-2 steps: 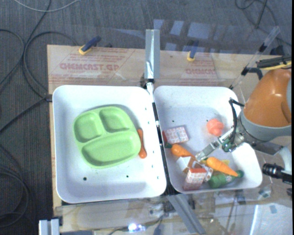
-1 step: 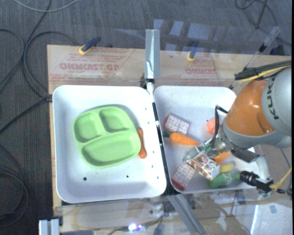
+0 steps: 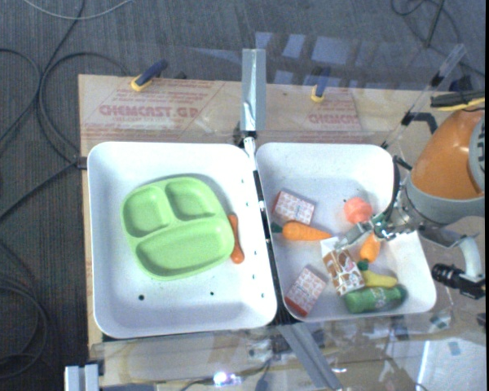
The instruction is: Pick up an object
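My gripper (image 3: 373,230) reaches into the right bin (image 3: 326,160) from the right, low over its right-hand side. It hangs just right of a pink-orange ball (image 3: 358,210) and directly above a small orange piece (image 3: 369,249). An orange carrot (image 3: 306,233) lies to its left. Near the bin's front are a printed snack packet (image 3: 341,269), a yellow piece (image 3: 380,279) and a green object (image 3: 375,298). Two checkered packets (image 3: 294,208) (image 3: 306,288) lie in the left half of the bin.
The left bin (image 3: 106,300) holds a green divided plate (image 3: 178,226) with a thin orange stick (image 3: 235,239) at its right edge. The arm's orange band (image 3: 447,165) looms over the right bin's right rim. A metal post (image 3: 253,88) stands behind the bins.
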